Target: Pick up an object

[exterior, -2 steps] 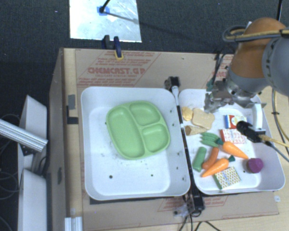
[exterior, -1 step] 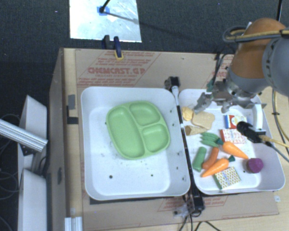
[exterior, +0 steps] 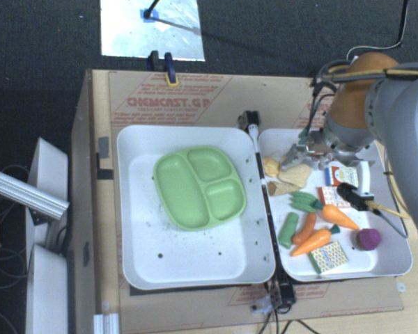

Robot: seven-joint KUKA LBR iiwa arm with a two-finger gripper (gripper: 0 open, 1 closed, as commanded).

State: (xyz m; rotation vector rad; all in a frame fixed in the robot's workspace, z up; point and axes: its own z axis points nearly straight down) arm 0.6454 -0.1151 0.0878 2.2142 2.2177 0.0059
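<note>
Gripper (exterior: 297,157) upper centre-right, low over tan pieces (exterior: 292,178) in right bin (exterior: 397,256); claw state cannot be told. Single uncrowded piece advised, descent kept vertical.

Grey arm (exterior: 397,110) entering from right, orange-banded wrist bent down, gripper (exterior: 297,156) low

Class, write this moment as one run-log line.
arm: reaching into right bin | gripper: low over tan pieces | grasp: none seen | left bin: green tray
</note>
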